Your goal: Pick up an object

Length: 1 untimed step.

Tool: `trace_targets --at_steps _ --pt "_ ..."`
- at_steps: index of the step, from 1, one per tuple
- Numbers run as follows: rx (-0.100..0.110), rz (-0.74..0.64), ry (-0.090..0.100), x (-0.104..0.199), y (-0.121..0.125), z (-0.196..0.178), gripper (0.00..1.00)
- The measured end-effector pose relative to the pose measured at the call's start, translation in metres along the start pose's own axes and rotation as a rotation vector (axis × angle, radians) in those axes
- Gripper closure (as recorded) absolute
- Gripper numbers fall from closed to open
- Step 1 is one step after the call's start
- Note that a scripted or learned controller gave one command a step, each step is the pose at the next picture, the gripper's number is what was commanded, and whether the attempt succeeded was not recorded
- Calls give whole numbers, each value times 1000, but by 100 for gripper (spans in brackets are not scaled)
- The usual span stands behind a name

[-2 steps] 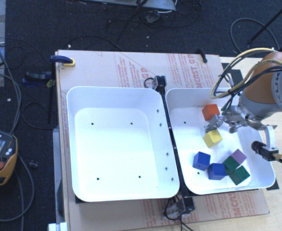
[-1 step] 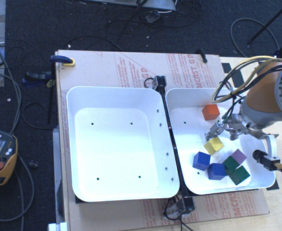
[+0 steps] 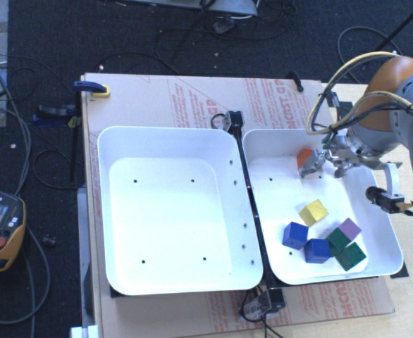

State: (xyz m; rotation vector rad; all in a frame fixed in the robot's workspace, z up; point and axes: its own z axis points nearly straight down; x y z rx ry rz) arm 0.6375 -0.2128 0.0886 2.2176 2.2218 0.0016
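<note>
The arm reached in over the right bin [image 3: 375, 210], its jaws [image 3: 318, 162] low near the bin's far wall, right against a small orange block [image 3: 304, 158]. From where I stood I could not tell whether the jaws were clenched on that block, merely touching it, or released. The block sat apart from the others, which were huddled at the near end: a yellow block [image 3: 313, 211], two blue blocks [image 3: 295, 234], a purple block [image 3: 349, 228] and a green block [image 3: 350, 256]. The left bin [image 3: 122, 146] lay beside it on the desk [image 3: 185, 97]. The orange block looked light, rigid and flat-sided, probably foam or wood, so I judged it would take a firm pinch across two opposite faces without slipping much or breaking.
</note>
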Motion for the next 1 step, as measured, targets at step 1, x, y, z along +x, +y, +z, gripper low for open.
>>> trace_targets --at_steps 1 --pt "15 6 -2 3 29 -1 0"
